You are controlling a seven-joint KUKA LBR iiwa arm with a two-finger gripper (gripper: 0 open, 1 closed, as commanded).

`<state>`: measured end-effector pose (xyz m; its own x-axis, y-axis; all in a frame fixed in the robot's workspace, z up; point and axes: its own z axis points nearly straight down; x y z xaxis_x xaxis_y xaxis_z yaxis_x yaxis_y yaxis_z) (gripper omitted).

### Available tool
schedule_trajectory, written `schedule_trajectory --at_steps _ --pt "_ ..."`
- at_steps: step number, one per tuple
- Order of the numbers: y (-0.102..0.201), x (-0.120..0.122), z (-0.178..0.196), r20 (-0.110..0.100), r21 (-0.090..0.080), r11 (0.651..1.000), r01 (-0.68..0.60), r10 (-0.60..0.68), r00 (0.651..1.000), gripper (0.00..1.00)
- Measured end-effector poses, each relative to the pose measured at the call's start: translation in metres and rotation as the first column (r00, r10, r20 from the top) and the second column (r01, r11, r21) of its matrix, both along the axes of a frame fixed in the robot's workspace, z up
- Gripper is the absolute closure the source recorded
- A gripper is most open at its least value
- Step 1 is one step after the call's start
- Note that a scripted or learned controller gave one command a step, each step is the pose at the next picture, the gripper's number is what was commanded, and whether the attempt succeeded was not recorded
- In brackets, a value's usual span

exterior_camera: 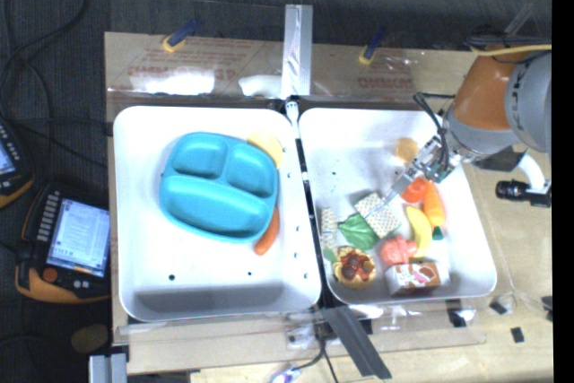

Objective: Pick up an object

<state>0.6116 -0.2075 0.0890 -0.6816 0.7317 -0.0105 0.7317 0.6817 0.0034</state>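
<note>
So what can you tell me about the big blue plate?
The blue divided plate looks like smooth plastic, turquoise, with three sunken compartments: two small ones at the far side, one long one nearer. It lies tilted in the left bin. A yellow piece pokes out at its far right edge, and an orange carrot-like toy lies against its right side.

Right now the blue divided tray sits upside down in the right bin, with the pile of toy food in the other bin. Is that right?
Not quite. The camera view shows the blue divided tray in the left bin, not the right one. It does lie upside down, and the pile of toy food is in the other bin, the right bin, where the tool hovers.
</note>
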Motion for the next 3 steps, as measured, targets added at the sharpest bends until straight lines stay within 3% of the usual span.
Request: schedule_trajectory --at_steps 1,2,3 --pt "-0.010 -0.040 0.002 0.005 0.009 0.971 0.240 -0.240 0.971 0.00" --pt "-0.003 -0.095 0.004 0.007 0.023 0.859 0.512 -0.512 0.859 0.00" --pt "0.073 -0.084 0.001 0.003 0.013 0.617 0.787 -0.787 0.617 0.00"
